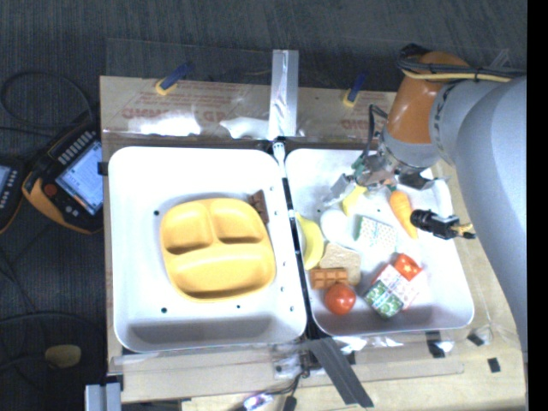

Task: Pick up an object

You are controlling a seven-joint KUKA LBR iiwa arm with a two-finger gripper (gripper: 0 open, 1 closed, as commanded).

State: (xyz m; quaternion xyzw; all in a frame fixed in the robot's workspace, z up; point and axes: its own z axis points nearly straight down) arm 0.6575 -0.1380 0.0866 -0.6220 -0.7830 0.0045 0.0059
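Taking the right-hand bin (462, 311) as our landmark and starting at its near wall, we find a green-and-white carton (392, 294) with a red top lying on the floor of the bin, and just left of it a red tomato (340, 298). Behind the tomato sits a brown waffle-like piece (329, 276) with a pale slice of bread (342, 256) touching it, and a yellow banana (312, 241) rests against the bin's left wall. Toward the middle lies a small white packet with green dots (375, 231) on a round white piece. Further back, an orange carrot (402, 211) lies near the right wall beside a dark fitting, and a small yellow item (352, 200) sits just under the pincer (366, 176). The pincer is down low in the bin's far part, close above that yellow item; we cannot tell whether it is released or clenched, and we see nothing plainly held in it. Left of the landmark bin, the other bin (128, 315) carries a yellow divided tray (217, 247). We judge the step in hand to be the reach onto a target, likely the yellow item, with the pick not yet made. The next move calls for a clean closure on one object only, then a straight lift clear of the neighbouring carrot and packet.
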